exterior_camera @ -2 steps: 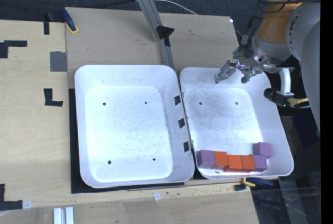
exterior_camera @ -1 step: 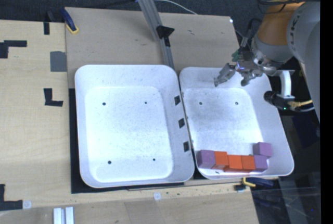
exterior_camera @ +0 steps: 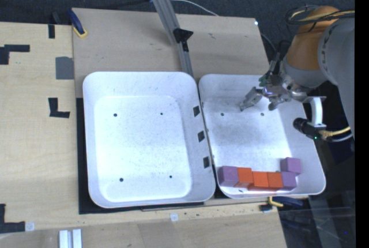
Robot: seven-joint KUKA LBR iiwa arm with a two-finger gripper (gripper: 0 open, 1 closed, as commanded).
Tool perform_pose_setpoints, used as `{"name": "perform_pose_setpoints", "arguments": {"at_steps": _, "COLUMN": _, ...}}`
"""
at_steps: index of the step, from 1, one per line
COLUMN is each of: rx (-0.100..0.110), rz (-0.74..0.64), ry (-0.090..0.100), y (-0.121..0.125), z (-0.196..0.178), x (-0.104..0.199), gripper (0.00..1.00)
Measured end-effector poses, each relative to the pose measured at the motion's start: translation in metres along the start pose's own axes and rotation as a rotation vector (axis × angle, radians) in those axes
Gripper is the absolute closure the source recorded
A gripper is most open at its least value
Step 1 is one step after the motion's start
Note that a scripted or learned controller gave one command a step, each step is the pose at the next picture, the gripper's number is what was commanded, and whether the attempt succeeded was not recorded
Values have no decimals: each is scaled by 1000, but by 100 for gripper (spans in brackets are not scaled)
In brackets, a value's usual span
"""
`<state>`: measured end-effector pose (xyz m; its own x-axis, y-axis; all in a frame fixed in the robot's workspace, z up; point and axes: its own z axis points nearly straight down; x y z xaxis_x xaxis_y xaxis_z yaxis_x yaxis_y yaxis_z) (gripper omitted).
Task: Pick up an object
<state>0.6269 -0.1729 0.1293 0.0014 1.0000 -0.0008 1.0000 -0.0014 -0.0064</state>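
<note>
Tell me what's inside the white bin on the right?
Inside the right bin, a row of purple and orange blocks lies along its near edge. The gripper hangs over the far end. Whatever sits behind the blocks' far sides is covered.

The arm (exterior_camera: 340,51) was grey with an orange band (exterior_camera: 308,39), thin cables looping above; its small metallic gripper (exterior_camera: 260,104) looked blurred, perhaps silver.
</note>
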Motion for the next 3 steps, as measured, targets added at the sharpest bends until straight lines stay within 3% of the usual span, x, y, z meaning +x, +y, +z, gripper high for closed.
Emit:
{"name": "perform_pose_setpoints", "arguments": {"at_steps": 1, "rx": -8, "rz": -4, "ry": 1, "y": 13, "z": -29, "x": 13, "gripper": 0}}
{"name": "perform_pose_setpoints", "arguments": {"at_steps": 2, "rx": 0, "rz": 0, "ry": 0, "y": 9, "z": 22, "x": -22, "gripper": 0}}
{"name": "perform_pose_setpoints", "arguments": {"at_steps": 3, "rx": -8, "rz": -11, "ry": 4, "y": 49, "z": 17, "x": 67, "gripper": 0}}
